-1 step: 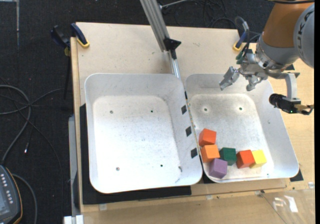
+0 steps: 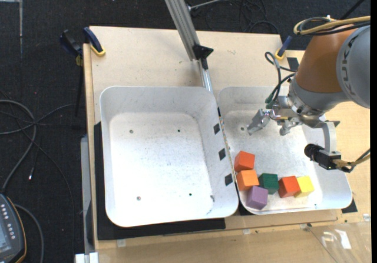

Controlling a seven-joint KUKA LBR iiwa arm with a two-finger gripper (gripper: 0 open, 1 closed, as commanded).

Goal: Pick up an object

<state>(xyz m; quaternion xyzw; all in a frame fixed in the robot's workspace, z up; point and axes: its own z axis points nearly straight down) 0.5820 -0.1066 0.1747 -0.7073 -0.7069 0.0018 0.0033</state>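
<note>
End effector (image 2: 270,122) open, blocks (image 2: 268,181) near rim.

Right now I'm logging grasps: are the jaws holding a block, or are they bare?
Bare. The gripper hangs over the right bin with nothing between its spread jaws; the blocks lie below.

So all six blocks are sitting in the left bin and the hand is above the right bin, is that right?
Not quite. The camera view shows the blocks, such as the purple block and the green block, in the right bin. The hand is above that bin too.

White bins (image 2: 118,103) hold orange (image 2: 244,160), green (image 2: 270,182), purple (image 2: 256,197), yellow blocks (image 2: 305,185).
</note>
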